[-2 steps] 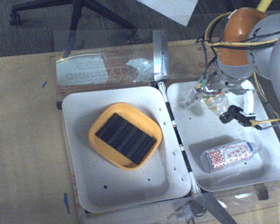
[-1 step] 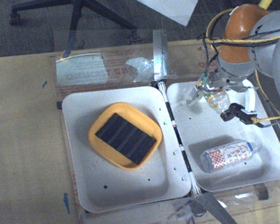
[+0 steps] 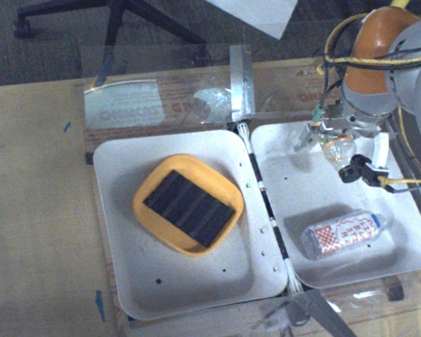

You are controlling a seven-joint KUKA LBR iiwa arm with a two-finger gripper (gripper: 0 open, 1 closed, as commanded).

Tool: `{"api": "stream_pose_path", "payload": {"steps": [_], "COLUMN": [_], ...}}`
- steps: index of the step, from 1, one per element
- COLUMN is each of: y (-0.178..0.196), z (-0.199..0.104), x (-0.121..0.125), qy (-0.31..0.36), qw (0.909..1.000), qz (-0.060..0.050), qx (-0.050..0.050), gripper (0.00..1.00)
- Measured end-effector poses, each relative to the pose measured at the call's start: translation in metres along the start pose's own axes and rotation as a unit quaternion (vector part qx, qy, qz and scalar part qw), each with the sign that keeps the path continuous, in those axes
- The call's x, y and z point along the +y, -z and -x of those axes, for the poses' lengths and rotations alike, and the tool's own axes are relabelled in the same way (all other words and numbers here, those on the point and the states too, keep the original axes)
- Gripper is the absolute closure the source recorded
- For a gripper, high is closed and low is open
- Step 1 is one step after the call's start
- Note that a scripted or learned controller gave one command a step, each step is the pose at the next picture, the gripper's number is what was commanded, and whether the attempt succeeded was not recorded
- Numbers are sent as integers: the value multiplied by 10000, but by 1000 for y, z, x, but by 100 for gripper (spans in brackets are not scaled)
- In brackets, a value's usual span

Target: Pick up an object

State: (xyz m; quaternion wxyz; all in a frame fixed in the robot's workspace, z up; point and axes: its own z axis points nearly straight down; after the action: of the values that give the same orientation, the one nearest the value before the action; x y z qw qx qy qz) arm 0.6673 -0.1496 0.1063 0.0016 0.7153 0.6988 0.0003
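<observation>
So we've got two white bins on the table. The left bin (image 3: 129, 286) holds a yellow tray with a dark slatted panel (image 3: 188, 203), sitting tilted mid-frame. In the right bin (image 3: 413, 254), a red-and-white patterned plastic bottle (image 3: 344, 233) lies on its side toward the lower right. The gripper (image 3: 336, 142) hangs over that bin's upper part, well apart from the bottle; we honestly can't tell its state.

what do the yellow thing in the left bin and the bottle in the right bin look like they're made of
Yellow object: looks like matte moulded plastic or rubber, with soft rounded edges, set with a dark ribbed glossy panel. Bottle: probably clear plastic, see-through at its end, wrapped in a red-and-white printed label. Neither is certain from this view.
</observation>
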Motion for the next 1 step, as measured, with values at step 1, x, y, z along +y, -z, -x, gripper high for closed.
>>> {"api": "stream_pose_path", "payload": {"steps": [1], "y": [75], "z": [-39], "x": [-1], "qy": [848], "qw": [9964], "qz": [0], "qx": [2], "gripper": [100]}}
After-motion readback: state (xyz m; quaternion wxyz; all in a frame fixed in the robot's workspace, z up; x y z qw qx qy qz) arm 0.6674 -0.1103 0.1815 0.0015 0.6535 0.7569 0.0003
